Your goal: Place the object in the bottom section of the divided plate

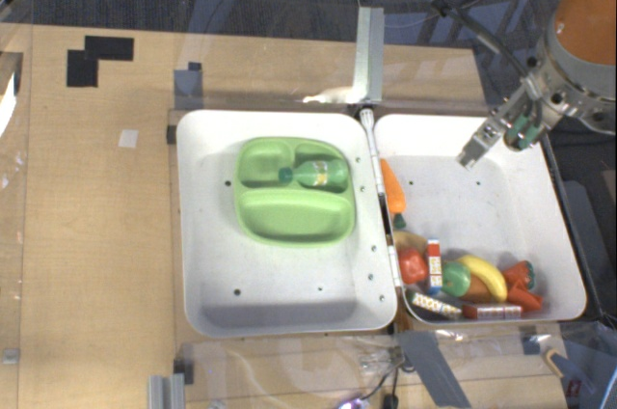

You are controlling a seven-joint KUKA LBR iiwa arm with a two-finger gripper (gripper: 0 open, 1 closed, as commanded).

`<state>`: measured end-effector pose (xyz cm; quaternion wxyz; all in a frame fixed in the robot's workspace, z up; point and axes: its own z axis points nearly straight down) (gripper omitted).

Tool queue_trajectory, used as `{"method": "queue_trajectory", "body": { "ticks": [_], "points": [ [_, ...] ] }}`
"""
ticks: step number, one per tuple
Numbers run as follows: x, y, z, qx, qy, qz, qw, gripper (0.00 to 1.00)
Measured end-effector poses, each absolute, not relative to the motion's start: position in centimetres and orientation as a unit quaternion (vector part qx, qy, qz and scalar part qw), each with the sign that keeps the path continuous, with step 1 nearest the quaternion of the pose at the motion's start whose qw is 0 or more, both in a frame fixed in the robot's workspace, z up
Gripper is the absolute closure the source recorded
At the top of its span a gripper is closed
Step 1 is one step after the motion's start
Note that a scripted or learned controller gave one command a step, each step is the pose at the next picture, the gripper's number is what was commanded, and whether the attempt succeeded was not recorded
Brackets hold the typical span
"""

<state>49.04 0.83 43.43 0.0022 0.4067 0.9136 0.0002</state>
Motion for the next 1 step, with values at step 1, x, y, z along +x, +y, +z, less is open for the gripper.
{"method": "queue_trajectory", "body": {
  "ticks": [1],
  "points": [
    [49.05, -2.16, 40.79, 0.356, 0.934, 0.0004, 0.003, 1.0]
  ]
}}
